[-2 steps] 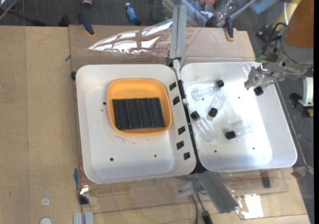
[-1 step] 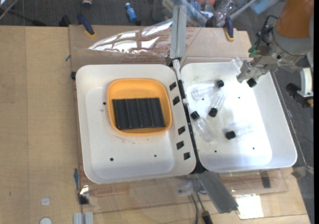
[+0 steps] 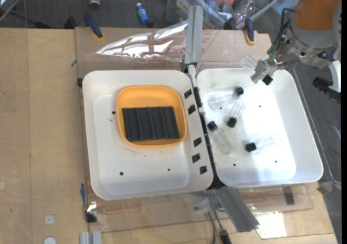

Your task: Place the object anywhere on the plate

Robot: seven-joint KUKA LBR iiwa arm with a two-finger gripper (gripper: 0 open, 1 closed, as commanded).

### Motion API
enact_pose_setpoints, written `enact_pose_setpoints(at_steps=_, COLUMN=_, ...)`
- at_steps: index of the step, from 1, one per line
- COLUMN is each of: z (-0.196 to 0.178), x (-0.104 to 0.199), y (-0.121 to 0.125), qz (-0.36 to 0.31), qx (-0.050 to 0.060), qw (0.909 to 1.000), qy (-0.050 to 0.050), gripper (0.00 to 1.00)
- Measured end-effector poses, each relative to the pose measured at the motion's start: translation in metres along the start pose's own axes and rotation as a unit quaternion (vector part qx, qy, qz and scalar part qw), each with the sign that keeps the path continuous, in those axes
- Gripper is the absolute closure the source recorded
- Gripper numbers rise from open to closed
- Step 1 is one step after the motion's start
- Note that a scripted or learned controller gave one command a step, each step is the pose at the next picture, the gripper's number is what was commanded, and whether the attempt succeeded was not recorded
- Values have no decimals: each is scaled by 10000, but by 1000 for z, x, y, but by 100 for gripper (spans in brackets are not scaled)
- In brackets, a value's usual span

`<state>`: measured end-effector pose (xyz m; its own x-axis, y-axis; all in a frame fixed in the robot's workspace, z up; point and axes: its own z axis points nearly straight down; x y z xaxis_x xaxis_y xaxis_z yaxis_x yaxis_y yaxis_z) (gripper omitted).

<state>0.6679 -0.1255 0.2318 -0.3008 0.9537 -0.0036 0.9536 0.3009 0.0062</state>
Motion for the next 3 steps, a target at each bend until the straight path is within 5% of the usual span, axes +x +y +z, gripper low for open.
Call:
enact_pose_setpoints(at_steps=1, z=-30, x=25, y=8, qz=-1033, qx=-6, qw=9946, qy=-1, gripper=100)
enact_pose_setpoints(at_steps=3, z=-183, x=-40, y=-12, qz=-1762, qx=-6, qw=9843, qy=-10, gripper=100)
